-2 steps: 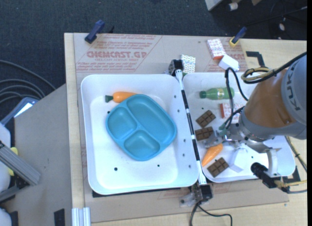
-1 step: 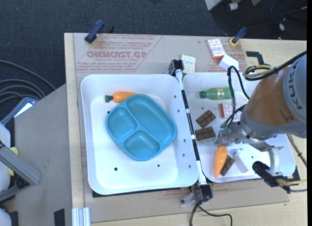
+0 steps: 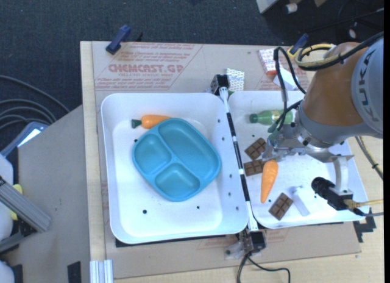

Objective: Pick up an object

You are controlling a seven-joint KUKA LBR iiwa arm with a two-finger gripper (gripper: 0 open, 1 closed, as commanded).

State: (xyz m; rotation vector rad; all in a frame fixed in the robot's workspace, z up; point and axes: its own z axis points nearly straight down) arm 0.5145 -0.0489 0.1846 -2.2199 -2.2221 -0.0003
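Of the 2 white bins, the right bin (image 3: 341, 214) has the arm (image 3: 341, 102) low over it, its gripper (image 3: 277, 147), whose opening I cannot tell, just above the carrot (image 3: 269, 180) near 3 chocolate pieces, so closing squarely comes next.

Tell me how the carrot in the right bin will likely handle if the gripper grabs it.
The carrot in the right bin tapers to a point, so a pinch near the tip may slip. Its round body could roll sideways when nudged. It looks like a smooth, rigid toy, probably light and unlikely to bend.
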